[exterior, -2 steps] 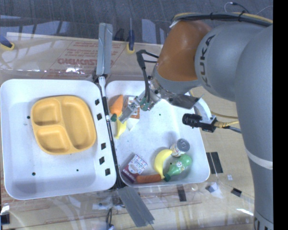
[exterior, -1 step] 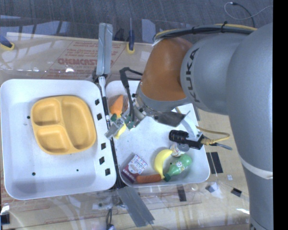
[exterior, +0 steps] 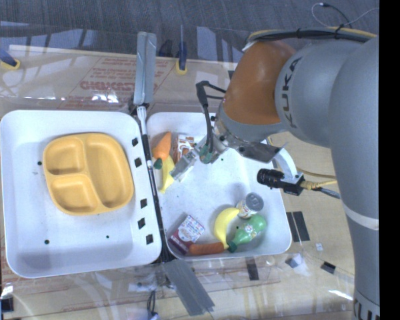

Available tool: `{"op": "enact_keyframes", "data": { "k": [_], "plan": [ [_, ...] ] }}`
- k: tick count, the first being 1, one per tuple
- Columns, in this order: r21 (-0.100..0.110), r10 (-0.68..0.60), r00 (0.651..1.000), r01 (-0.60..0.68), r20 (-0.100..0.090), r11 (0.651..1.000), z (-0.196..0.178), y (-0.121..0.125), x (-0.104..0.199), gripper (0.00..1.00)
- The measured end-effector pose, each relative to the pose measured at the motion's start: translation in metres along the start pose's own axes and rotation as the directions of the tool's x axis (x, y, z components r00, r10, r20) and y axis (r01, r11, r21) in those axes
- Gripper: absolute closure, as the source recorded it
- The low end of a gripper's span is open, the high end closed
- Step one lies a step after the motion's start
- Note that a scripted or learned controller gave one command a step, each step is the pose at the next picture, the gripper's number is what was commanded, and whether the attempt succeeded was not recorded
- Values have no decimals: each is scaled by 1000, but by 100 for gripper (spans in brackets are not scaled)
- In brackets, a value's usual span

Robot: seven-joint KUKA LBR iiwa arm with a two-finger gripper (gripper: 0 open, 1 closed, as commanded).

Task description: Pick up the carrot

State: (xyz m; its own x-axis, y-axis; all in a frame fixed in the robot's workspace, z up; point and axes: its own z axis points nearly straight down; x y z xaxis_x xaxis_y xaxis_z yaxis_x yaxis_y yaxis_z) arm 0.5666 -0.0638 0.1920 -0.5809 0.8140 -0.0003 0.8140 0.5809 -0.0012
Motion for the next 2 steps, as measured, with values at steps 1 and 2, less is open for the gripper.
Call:
{"op": "enact_keyframes", "data": {
  "k": [1, 2],
  "plan": [
    [1, 3, 1000, -3, -2, 1000, 1, 10, 66, 0],
    [0, 107, 994, -107, 0, 994, 0, -14, 16, 0]
  ]
}}
